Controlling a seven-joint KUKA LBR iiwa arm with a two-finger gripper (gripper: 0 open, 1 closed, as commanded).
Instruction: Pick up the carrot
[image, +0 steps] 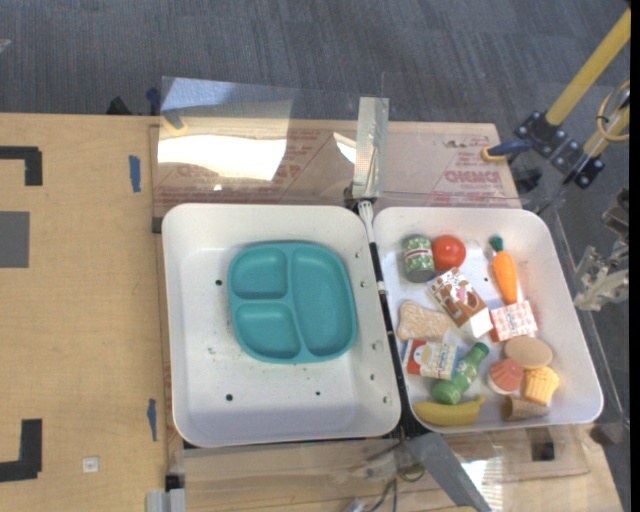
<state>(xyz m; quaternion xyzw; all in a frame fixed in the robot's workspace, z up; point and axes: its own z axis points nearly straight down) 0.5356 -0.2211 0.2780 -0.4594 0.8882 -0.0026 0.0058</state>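
The carrot (505, 276) lies in the right bin (560, 240), toward its far right corner, apart from the claw (598, 276), a pale blurred shape just outside that bin's right wall. The carrot is orange with a green top pointing to the bin's far wall. I cannot tell if the claw is released or clenched.

Wooden bench (70, 300) — bearing two white bins side by side: left bin (190, 400) mid-bench, right bin (565, 270) toward right edge — clear sheet (230, 150) at far edge.
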